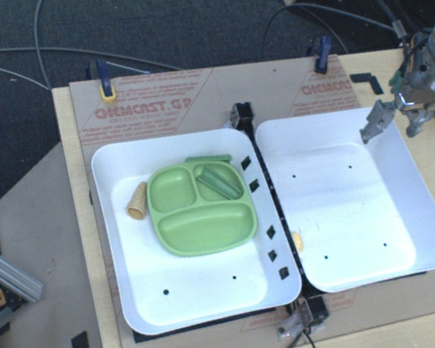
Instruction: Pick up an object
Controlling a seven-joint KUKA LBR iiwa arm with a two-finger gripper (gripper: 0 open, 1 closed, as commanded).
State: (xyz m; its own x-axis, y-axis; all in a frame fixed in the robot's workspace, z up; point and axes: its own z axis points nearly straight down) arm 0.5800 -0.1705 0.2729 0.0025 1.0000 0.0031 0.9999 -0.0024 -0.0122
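The claw (pixel 394 120) hangs over the far right corner of the right bin (pixel 352 206). Its two fingers are spread apart, with nothing between them.

All the things sit in the left bin (pixel 138 294), well away from the claw. A green plate (pixel 200 220) with three sections lies in the middle of that bin. A dark green piece (pixel 220 181) rests in the plate's top right section, and a thin green strip (pixel 207 160) lies just past the plate's far edge. A small tan cone (pixel 136 201) lies right beside the plate on its left side.

A tiny yellow bit (pixel 296 240) sits by the wall between the two bins. A row of black tabs runs along that wall. Two blue clamps (pixel 106 80) hold the board (pixel 151 106) at the far edge.
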